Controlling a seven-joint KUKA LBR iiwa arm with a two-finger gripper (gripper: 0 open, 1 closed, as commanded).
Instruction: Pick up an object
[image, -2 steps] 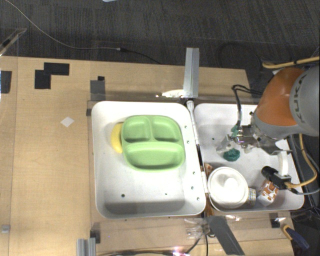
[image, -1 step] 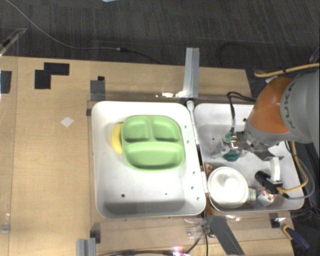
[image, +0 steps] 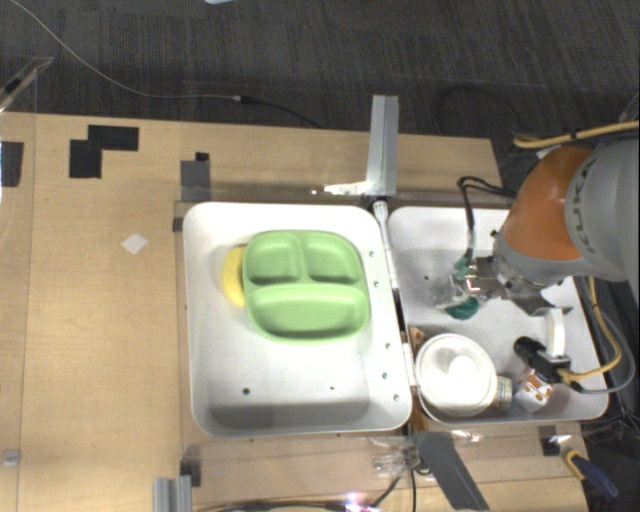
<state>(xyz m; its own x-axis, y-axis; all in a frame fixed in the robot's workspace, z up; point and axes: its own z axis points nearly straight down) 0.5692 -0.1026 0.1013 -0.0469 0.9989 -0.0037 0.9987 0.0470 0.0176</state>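
- You've got dark grey carpet (image: 250, 50) running across the top, with a thin pale cable (image: 130, 88) snaking over it.
- The bench (image: 90, 330) is light wood, pretty plain, with a few black tape patches (image: 100, 148) stuck near its upper left corner.
- A small pale square scrap (image: 134, 243) sits on the wood, well left of the bins.
- A grey metal post (image: 383, 145) stands at the back edge of the bench.
- Lighting's even and soft, no harsh shadows anywhere.
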